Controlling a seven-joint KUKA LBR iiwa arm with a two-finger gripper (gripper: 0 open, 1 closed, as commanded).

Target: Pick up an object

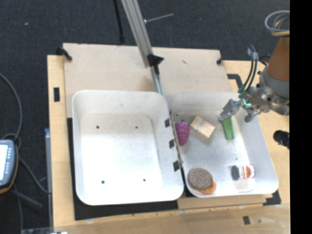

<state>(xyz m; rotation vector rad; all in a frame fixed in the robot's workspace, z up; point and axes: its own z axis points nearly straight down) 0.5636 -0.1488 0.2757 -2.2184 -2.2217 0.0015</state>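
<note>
The right bin (pixel 258 145) holds several objects. A green cylinder (pixel 227 129) lies near its upper right, a tan woven block (pixel 202 127) sits to its left, and a purple object (pixel 182 132) rests against the divider. A round brown pad on an orange base (pixel 201 179) lies at the front, next to a small red, white and black item (pixel 243 172). My gripper (pixel 240 112) hangs over the bin's upper right part, just above the green cylinder. It is open, with nothing between its fingers.
The left bin (pixel 83 130) stands beside the right one. A slanted metal pole (pixel 141 33) rises from the back, ending near the divider. The bench edge runs around both bins, and cables lie on the dark floor at left.
</note>
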